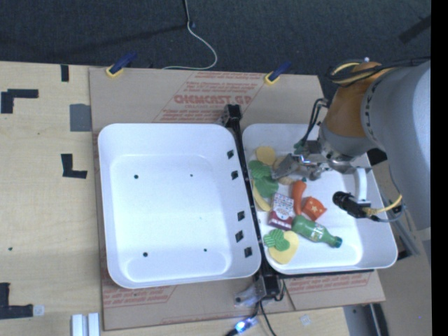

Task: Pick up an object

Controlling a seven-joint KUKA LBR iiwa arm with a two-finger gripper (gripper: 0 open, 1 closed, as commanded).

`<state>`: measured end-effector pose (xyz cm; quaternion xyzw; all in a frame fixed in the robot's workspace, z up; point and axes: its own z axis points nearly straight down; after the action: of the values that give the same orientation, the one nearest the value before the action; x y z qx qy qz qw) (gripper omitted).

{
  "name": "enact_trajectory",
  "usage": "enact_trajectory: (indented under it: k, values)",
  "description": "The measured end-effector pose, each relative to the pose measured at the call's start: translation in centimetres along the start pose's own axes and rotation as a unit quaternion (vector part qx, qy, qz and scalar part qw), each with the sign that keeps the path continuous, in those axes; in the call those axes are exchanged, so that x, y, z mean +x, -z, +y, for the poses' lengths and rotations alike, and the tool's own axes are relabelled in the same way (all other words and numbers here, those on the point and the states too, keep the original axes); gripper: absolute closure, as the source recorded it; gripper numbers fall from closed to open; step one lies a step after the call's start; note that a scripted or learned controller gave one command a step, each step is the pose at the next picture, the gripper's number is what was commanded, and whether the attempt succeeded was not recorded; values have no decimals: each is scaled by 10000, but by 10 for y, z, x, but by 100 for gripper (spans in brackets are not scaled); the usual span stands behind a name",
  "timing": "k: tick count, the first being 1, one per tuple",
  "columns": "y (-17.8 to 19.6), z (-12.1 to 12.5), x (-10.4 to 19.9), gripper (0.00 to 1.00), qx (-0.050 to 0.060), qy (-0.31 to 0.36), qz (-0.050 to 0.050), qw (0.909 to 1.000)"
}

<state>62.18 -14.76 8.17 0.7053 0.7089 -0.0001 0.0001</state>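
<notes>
Gripper [290, 165] low in right bin [378, 254], near its far-left corner, over the toy pile; whether its fingers are open or closed cannot be told. Green bottle [316, 232] and carrot [299, 194] lie packed together mid-bin. Risk: crowding may cause a glancing, empty grasp.

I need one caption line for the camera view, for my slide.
KUKA arm's gripper low over the toys in the right bin, near a green bottle and an orange carrot.
</notes>
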Motion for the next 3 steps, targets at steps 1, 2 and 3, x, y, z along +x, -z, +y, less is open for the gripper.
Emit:
enact_trajectory:
  k: [1, 2, 3]
  values:
    - [3, -36, 22, 0, 10, -20, -1, 10000]
    - [14, -35, 22, 100, -1, -18, 4, 10000]
    - [108, -12, 109, 100, -37, 23, 10, 10000]
